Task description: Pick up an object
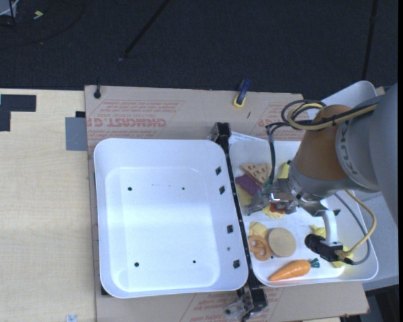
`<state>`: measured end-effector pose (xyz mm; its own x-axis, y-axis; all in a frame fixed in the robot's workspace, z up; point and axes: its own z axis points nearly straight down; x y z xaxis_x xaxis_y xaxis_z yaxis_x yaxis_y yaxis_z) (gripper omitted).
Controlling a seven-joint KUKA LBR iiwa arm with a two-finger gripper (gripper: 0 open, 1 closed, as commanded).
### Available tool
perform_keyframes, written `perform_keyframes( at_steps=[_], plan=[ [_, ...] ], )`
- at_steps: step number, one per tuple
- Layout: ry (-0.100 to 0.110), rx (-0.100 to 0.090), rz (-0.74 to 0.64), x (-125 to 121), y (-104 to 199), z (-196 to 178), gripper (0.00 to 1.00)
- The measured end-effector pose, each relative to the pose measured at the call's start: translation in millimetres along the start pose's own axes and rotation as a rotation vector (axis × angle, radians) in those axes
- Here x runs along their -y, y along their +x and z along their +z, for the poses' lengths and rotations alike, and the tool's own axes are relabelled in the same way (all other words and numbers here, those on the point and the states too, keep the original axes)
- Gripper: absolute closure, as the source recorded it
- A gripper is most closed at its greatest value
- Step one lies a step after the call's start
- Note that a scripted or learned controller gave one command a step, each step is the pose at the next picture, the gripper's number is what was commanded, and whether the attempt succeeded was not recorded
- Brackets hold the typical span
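Status: pick not yet completed. Tool (267,200) is low in the right bin (369,263) (finger state: cannot tell), nothing visibly gripped. Carrot (290,270) lies at 5 o'clock, near the bin's front wall

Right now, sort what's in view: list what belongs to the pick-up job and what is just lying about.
Job:
gripper
right bin
carrot
tan disc
purple piece
pretzel

Lying about:
left bin
blue-and-yellow clamp
cardboard sheet

Dark floor (188,32) with loose cables (7,5) seen at far side. Light wooden bench top (33,233) at left, cardboard sheet (168,113) laid on it.
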<state>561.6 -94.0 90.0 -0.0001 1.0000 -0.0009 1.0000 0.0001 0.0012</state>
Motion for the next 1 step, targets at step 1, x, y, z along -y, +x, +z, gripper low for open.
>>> perform_keyframes(
  at_steps=[1],
  plan=[
    [-0.003,0.004,0.006,0.3,-2.9,-11.0,1.0]
  ],
)
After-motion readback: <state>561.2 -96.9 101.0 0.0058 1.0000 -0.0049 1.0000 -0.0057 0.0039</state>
